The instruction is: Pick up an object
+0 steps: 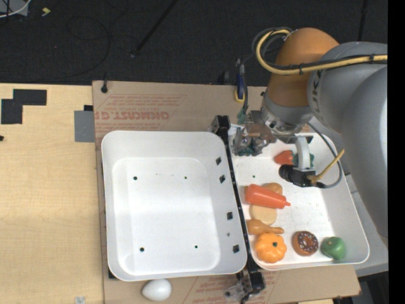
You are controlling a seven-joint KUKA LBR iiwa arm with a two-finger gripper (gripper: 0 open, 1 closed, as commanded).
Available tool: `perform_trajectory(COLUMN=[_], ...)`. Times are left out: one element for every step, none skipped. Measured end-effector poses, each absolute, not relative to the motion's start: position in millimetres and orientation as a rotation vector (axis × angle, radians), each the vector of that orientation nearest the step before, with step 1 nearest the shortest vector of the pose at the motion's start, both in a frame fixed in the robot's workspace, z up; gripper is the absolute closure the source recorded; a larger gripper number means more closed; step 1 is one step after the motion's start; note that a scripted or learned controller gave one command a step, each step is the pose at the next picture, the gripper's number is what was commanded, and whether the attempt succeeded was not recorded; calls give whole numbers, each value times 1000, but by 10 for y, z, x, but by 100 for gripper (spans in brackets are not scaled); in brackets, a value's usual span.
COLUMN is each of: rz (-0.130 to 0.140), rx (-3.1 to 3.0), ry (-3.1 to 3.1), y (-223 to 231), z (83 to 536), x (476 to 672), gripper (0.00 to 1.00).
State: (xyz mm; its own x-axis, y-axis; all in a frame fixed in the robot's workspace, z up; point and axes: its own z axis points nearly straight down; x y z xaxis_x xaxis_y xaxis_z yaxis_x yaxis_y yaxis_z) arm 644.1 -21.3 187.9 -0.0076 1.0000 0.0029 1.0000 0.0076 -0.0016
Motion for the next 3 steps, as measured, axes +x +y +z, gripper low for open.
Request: perform_trajectory(rz=[4, 6, 1], rx=[-2214, -2219, -2222], ry=[-2223, -2219, -2221], y=[145, 47, -15], z=[1860, 1859, 2329], x=[6434, 6434, 6442], gripper=[100, 100, 100])
